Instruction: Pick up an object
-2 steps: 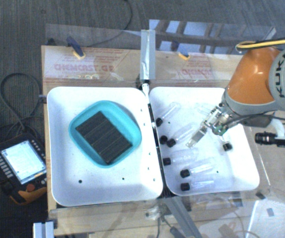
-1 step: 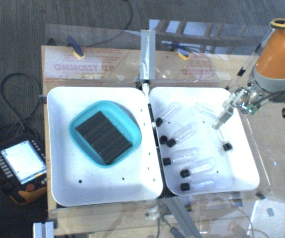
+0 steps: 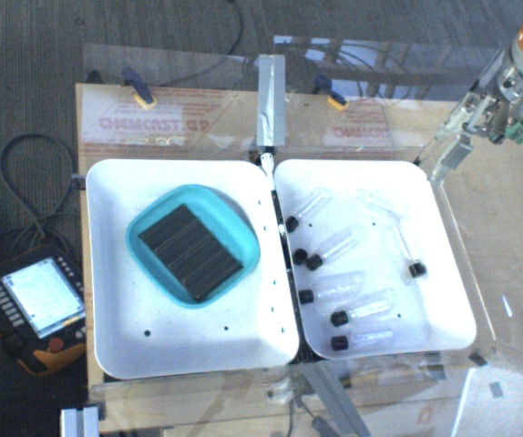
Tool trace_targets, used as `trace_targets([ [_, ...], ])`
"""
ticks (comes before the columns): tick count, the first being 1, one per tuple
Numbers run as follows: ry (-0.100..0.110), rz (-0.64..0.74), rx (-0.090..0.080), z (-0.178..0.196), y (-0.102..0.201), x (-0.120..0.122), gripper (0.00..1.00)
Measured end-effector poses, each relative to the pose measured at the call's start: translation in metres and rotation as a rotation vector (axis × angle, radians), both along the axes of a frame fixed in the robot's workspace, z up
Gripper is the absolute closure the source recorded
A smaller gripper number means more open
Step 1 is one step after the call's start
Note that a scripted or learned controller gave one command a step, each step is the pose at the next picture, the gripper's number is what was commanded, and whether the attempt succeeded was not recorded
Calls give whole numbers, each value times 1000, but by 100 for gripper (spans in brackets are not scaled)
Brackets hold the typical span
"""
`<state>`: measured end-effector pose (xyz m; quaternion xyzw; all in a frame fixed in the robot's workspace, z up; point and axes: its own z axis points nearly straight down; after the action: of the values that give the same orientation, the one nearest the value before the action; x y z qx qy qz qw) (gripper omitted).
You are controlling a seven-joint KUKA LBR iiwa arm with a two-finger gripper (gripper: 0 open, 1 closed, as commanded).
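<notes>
Several clear plastic tubes with black caps lie scattered in the right bin point(image 3: 447, 230); one tube point(image 3: 335, 242) is near the bin's middle, another tube point(image 3: 401, 244) lies toward its right side, and a third tube point(image 3: 371, 339) rests by the front wall. My gripper point(image 3: 438, 157) hangs above the right bin's far right corner, outside the bin's floor and well apart from every tube. Its two slim fingers point(image 3: 453, 158) stand apart, open, with nothing between them.
The left bin point(image 3: 116, 335) holds a teal dish point(image 3: 148, 226) with a dark ridged square pad point(image 3: 191, 252) lying in it. A metal post point(image 3: 271, 98) stands behind the seam between the bins. A handheld pendant point(image 3: 34, 299) lies off the bench at left.
</notes>
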<state>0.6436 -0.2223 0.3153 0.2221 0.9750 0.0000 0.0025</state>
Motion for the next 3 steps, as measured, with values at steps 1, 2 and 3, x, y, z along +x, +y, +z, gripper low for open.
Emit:
trace_targets([
  [1, 3, 26, 3, -115, 85, -22, 0],
  [2, 2, -90, 3, -221, 118, 5, 0],
  [3, -1, -90, 4, -211, 119, 6, 100],
])
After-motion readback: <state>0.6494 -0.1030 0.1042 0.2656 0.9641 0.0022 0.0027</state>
